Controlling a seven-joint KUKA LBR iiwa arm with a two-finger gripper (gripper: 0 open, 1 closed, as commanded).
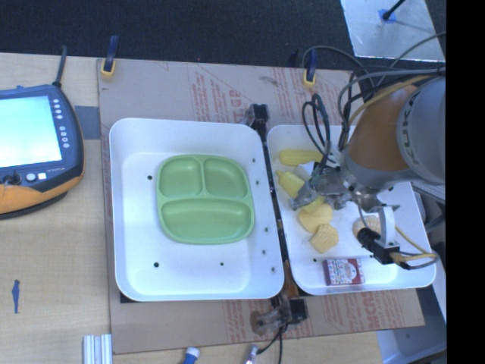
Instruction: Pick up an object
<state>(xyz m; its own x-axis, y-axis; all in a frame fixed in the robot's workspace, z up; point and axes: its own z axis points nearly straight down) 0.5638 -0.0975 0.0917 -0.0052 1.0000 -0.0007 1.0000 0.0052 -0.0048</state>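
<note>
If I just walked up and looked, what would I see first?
Probably the green plate with three sections, lying alone in the middle of the left bin. Next comes the big grey and orange robot arm, reaching in from the right over the right bin, with its tool down among the yellow food pieces. A small red packet lies near that bin's front edge.

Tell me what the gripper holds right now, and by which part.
It cannot be told. The gripper sits low in the right bin among the yellow pieces, but the view does not show any item between its jaws.
</note>
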